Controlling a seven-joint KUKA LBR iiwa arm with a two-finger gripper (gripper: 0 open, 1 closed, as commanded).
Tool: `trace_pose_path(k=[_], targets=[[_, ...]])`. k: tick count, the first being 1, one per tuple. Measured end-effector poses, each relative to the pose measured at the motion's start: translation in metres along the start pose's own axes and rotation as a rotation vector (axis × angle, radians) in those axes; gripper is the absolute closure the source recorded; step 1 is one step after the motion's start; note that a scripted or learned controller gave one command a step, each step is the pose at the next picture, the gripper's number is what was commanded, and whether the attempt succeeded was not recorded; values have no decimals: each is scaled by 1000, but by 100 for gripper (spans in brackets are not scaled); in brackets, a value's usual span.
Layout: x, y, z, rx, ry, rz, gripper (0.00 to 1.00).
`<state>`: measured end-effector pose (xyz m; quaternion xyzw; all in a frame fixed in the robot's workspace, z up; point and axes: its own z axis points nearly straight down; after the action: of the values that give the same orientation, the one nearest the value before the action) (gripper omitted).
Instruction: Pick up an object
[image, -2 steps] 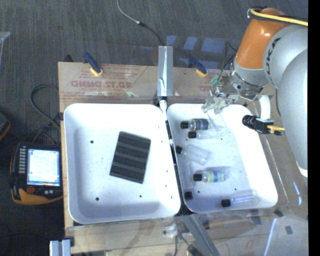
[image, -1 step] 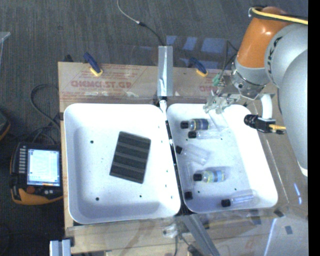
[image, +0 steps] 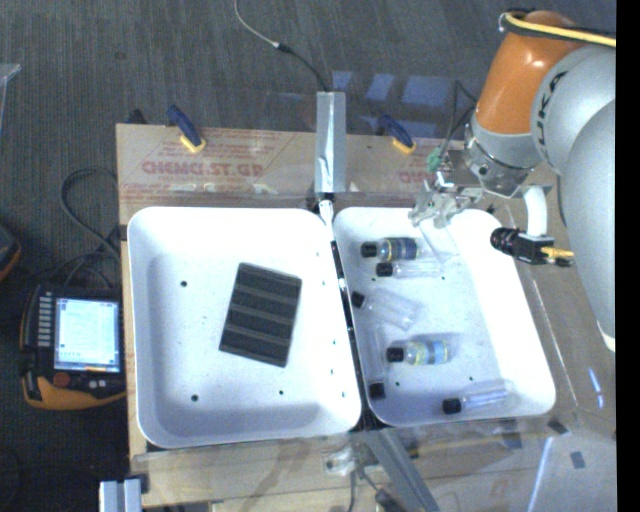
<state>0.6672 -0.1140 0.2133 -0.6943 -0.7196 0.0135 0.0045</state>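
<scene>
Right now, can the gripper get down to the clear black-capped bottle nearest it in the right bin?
Probably yes: the gripper hovers just above the clear black-capped bottle, and nothing covers it.

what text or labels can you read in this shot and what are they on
Red print on the cardboard behind the bins: too blurred to read for sure.
Labels on the bottles in the right bin: too small to read.
Screen of the pendant left of the bench: too blurred to read.
</scene>
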Motion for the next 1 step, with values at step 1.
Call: trace_pose_path(k=[1], targets=[[0,0,-4,9,-3,-1,100]])
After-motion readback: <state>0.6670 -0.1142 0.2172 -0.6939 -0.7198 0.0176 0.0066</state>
